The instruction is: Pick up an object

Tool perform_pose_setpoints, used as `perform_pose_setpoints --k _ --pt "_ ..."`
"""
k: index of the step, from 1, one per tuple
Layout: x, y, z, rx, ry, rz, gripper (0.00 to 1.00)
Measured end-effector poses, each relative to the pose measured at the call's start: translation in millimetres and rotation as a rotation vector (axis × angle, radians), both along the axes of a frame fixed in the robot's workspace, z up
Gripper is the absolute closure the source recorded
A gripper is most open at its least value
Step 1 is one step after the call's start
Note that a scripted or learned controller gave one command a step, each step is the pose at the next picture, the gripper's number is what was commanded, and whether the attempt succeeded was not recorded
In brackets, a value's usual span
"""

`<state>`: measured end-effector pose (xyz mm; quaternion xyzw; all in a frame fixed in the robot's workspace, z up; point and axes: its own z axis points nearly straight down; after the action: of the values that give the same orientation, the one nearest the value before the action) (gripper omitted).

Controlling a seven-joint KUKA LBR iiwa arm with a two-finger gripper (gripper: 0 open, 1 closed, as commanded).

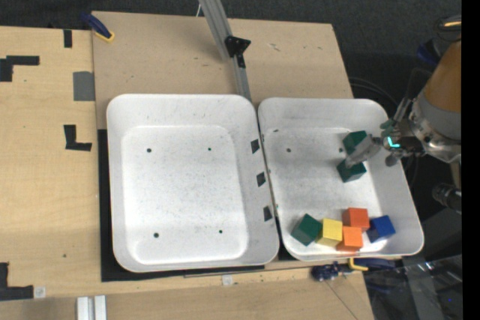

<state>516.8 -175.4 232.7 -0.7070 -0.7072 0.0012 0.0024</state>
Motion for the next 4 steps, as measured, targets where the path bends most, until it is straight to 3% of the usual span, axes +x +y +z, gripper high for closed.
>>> perform_pose_setpoints --k 1,4 --pt "0.8 0.0 1.8 -0.001 -0.004 0.001 0.0" --pt "6.4 6.3 -142.7 -0.002 0.0 0.001 0.0"
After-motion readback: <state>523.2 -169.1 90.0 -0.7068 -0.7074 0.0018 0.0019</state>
